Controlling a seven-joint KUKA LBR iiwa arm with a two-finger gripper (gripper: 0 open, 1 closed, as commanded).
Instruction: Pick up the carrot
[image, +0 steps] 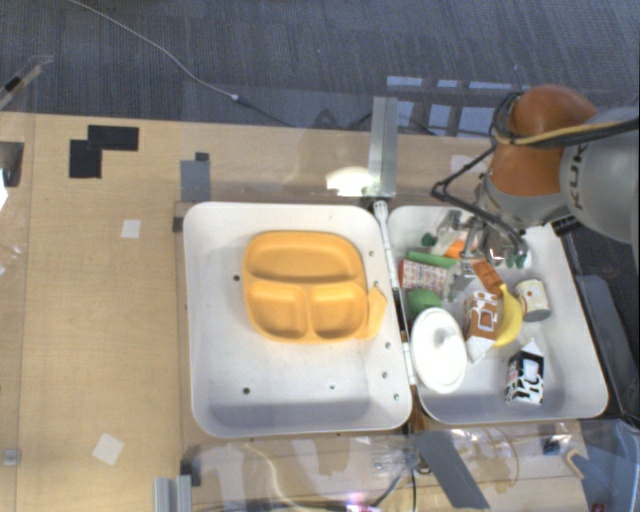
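Observation:
The carrot (456, 247) is a small orange piece with a green top, lying at the back of the right bin (590, 385). My gripper (470, 240) hangs from the grey arm with the orange band and is down right at the carrot, partly covering it. From this angle I cannot see whether the carrot is in its grasp.
Crowded around the carrot in the right bin are a red and green packet (426, 272), a green item (422, 299), a white bowl (438, 346), a banana (511, 318), a brown box (483, 316), a small can (531, 297) and a cow-patterned carton (525, 378). A yellow divided tray (305, 285) lies in the left bin (215, 380).

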